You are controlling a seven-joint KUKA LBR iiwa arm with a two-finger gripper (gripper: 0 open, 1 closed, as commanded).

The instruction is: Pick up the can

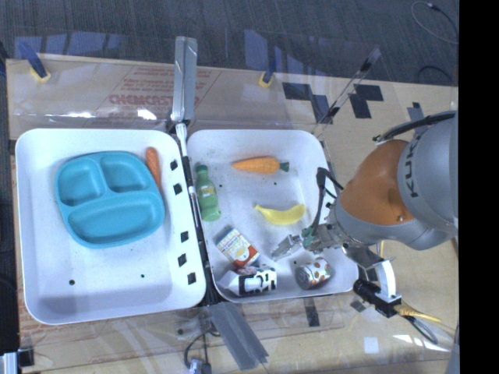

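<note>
**Claw over right bin, can not in its grip**

The claw point(290, 245) sits low in the right bin point(234, 142), near that bin's front right quarter, reached in from the arm point(390, 197) on the right. Its fingers point(282, 248) point left and appear parted, with nothing seen between them; released.

The can point(313, 273) lies on its side on the bin floor, just in front of the claw and slightly to its right, close to it but apart from the fingers.

Left of the claw, near it, a small carton point(235, 248) lies tilted. In front and left of the claw, a black-and-white bottle point(257, 281) lies on its side against the front wall. Just behind the claw is a banana point(281, 213); farther behind, a carrot point(257, 164). A green bottle point(207, 193) lies well to the left, by the dividing wall.

The left bin point(47, 287), well apart from the claw, holds a blue tray point(109, 197) and a second carrot point(153, 166) beside it.
</note>
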